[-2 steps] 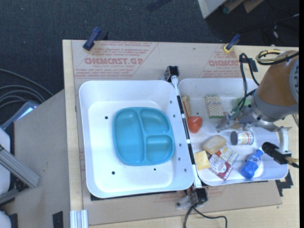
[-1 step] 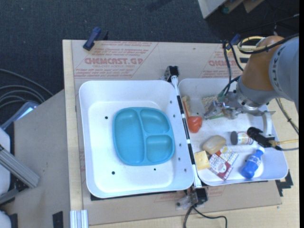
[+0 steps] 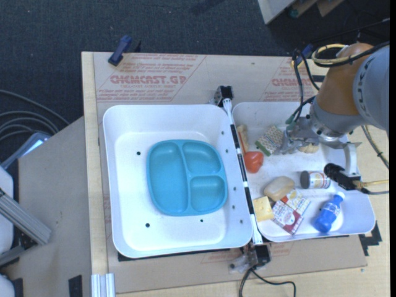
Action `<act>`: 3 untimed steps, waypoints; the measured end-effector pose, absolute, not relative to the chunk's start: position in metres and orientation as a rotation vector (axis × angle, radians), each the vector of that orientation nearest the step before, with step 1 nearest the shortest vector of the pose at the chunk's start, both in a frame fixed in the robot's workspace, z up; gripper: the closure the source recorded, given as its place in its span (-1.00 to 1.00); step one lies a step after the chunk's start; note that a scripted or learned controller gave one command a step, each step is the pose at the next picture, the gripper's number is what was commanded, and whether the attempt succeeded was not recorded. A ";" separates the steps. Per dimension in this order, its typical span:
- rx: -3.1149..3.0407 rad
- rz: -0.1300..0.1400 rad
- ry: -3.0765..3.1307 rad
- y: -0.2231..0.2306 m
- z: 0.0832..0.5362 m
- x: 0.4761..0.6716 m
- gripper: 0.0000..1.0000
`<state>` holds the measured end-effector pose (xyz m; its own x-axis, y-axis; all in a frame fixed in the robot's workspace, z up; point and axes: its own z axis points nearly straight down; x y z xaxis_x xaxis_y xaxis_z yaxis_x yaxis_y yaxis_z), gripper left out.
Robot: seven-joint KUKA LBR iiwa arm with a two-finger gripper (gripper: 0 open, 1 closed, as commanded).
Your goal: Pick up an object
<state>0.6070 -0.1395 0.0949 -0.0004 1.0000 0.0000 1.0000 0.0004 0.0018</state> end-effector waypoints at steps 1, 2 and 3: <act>2.220 0.001 2.221 -0.140 0.095 0.607 -1.00; 2.220 0.002 2.223 -0.092 0.085 0.667 -1.00; 2.220 0.000 2.222 -0.093 0.085 0.667 -1.00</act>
